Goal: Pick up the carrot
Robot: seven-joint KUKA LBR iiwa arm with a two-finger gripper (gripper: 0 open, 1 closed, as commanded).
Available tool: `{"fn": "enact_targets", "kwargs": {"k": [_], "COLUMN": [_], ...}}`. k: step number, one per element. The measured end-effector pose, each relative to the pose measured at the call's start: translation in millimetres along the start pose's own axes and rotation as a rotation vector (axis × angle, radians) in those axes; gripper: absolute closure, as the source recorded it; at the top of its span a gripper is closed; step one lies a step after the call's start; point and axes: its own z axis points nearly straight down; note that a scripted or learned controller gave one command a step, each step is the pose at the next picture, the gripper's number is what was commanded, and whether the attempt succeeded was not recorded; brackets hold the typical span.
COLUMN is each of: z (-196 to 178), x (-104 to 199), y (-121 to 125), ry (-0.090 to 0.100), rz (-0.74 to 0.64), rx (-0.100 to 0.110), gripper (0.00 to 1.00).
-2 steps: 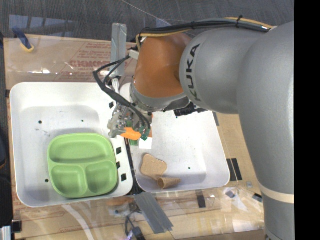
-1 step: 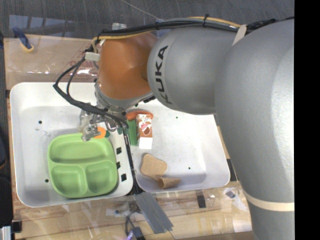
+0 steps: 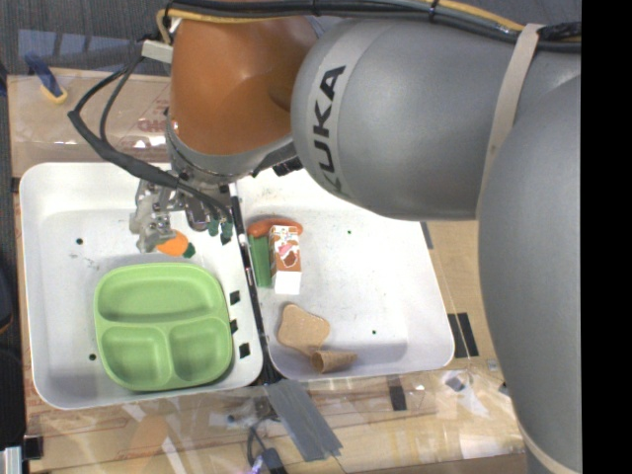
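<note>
Big grey arm (image 3: pixel 425 107) with an orange band, reaching in from the right over two white bins. Left bin (image 3: pixel 49 265) under the fingers, right bin (image 3: pixel 395 284) off to their right. Green tray (image 3: pixel 163 329) with three parts, just below the fingers (image 3: pixel 156 220). Small box (image 3: pixel 286 257) and tan bread piece (image 3: pixel 301 329) to the right of the fingers, in the right bin. Little orange carrot (image 3: pixel 176 247) right at the fingers' tips, in the left bin. Too hidden to tell how far apart the fingers are, or if gripping the carrot.
</note>
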Motion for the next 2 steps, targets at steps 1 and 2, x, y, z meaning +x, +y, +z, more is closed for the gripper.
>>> {"fn": "enact_targets", "kwargs": {"k": [1,2], "z": [56.2,16.7], "x": [-4.9,21.9], "y": [10.3,45.7], "ry": [0.014,0.005], "rz": [-0.442,-0.95], "rx": [-0.001,-0.003], "gripper": [1.0,1.0]}}
